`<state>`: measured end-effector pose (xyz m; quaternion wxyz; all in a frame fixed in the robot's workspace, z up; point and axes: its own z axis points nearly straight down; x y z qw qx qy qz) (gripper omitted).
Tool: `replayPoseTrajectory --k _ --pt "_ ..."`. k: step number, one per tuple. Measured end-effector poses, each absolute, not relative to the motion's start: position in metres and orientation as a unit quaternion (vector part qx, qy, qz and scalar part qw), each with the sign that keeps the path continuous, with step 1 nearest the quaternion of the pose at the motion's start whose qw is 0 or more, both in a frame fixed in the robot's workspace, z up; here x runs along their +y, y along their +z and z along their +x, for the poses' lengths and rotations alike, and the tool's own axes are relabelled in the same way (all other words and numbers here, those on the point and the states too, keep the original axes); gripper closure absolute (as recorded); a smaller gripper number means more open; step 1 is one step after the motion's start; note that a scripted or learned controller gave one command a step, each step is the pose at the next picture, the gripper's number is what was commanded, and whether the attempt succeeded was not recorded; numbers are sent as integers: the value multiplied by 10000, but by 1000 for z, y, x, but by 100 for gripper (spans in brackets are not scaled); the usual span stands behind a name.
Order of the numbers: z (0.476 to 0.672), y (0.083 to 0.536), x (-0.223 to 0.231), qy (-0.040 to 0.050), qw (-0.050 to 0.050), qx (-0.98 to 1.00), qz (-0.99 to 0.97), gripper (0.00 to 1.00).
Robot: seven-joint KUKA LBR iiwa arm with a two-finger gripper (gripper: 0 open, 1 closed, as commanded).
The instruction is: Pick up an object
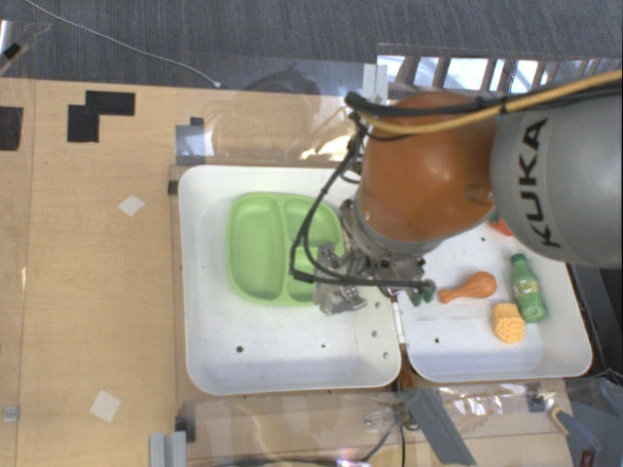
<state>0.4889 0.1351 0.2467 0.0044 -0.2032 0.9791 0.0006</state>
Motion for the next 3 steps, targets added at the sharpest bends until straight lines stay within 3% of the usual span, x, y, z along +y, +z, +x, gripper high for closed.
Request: replayPoseTrajectory --k 1,2,3 --pt "495 203 187 13 14 9991 430 100" --pt "487 206 236 20 14 9306 3660 100" --pt "489 217 236 35 34 9318 3629 100"
